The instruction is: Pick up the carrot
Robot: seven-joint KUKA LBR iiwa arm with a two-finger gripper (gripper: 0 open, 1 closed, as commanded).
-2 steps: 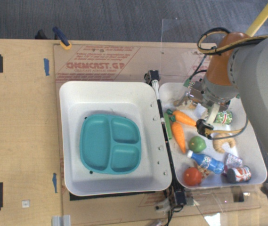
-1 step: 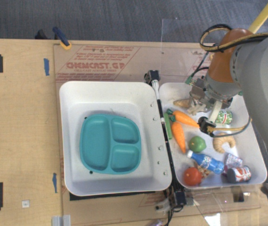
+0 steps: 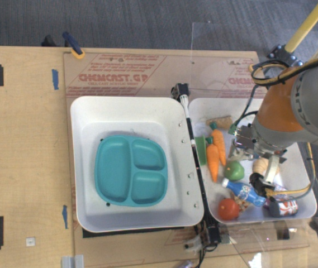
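we see the wooden tabletop [image 3: 24,149] first, carrying two white bins side by side. the left bin [image 3: 86,121] holds a teal divided plate [image 3: 131,171] near its middle. the right bin [image 3: 309,205] sits at three o'clock from it and is crowded with small things. the grey arm [image 3: 315,102], with its orange band, reaches over that bin from the three o'clock side, and its gripper [image 3: 254,149] hangs low above the clutter; we cannot tell how it is set. the carrot [image 3: 220,145] lies at nine o'clock from the gripper, near the bin's left wall, lengthwise from twelve to six, just beside a second orange piece [image 3: 212,162]. a green round fruit [image 3: 234,171] lies at five o'clock from the carrot, a blue bottle [image 3: 243,193] below it, and a red tomato [image 3: 229,208] at six o'clock.
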